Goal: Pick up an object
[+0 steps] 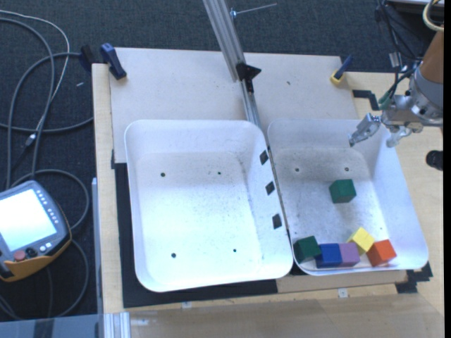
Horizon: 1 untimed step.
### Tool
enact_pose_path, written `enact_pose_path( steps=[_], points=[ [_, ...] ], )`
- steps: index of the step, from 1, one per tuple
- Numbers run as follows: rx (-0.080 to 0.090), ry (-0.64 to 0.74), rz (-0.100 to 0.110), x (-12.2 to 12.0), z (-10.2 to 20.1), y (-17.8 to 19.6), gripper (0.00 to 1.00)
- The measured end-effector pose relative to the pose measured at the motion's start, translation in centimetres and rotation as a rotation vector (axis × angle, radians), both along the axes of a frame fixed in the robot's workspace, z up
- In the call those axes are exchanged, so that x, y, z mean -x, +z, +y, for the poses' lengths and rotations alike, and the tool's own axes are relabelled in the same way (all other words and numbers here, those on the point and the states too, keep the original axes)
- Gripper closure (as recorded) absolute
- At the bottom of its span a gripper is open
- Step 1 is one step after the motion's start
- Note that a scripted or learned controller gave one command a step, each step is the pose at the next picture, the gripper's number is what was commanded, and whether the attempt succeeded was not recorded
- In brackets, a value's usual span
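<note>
The tool (pixel 375 130) hangs over the far right corner of the right bin (pixel 405 189), its two fingers spread apart with nothing between them.

Six cubes lie in that bin. A dark green cube (pixel 342 190) sits alone near the middle of the bin floor, nearer the camera than the tool and a little to its left, well apart from it. Being a cube it has no long axis; its edges are turned slightly off the bin's walls.

The other five crowd the near edge, far from the tool: a second green cube (pixel 306 248), a blue cube (pixel 328 255) touching it, a purple cube (pixel 349 253) against the blue, a yellow cube (pixel 362 239) turned corner-on just behind, and an orange-red cube (pixel 381 252) at the right end.

The left bin (pixel 141 146) sits beside it on the bench (pixel 176 83).
</note>
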State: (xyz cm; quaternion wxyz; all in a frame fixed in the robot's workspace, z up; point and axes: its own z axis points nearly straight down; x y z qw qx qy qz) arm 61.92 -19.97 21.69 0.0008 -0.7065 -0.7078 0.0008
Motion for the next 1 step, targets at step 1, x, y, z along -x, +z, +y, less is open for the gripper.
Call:
enact_pose_path(
  steps=[1],
  points=[
    [0.001, 0.000, -0.006, 0.19, 1.01, 1.72, 0.00]
  ],
)
